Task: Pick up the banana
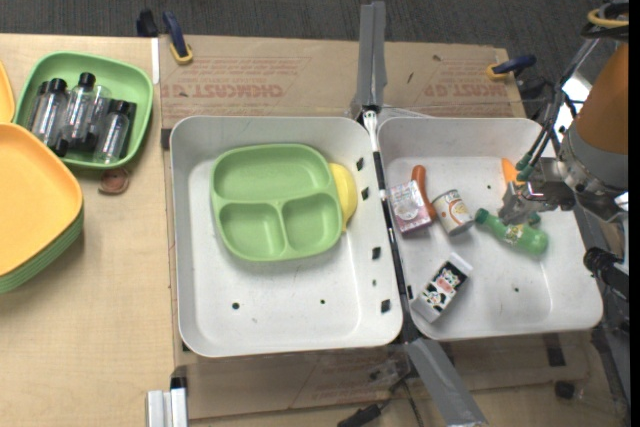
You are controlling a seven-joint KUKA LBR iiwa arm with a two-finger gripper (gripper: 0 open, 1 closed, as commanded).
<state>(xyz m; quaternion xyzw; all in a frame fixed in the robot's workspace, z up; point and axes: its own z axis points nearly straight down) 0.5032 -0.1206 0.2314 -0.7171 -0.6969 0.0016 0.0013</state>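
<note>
Camera view: banana [345, 192] lies in the left bin [190, 245], tucked against the green tray [275, 202] at its right edge — partly hidden.
Handling: probably light, soft, bruisable — take the exposed curved side.
Gripper [517, 206]: right bin, over the green bottle [513, 229]; opening cannot be told.

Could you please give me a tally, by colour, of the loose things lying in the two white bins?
Green: 2, the divided tray and the bottle
Yellow: 1, the banana at the tray's right edge
Orange: 1, the carrot-like piece
Pale or white packaging: 3, the pouch, the can and the black-and-white carton
Total: 7
</note>
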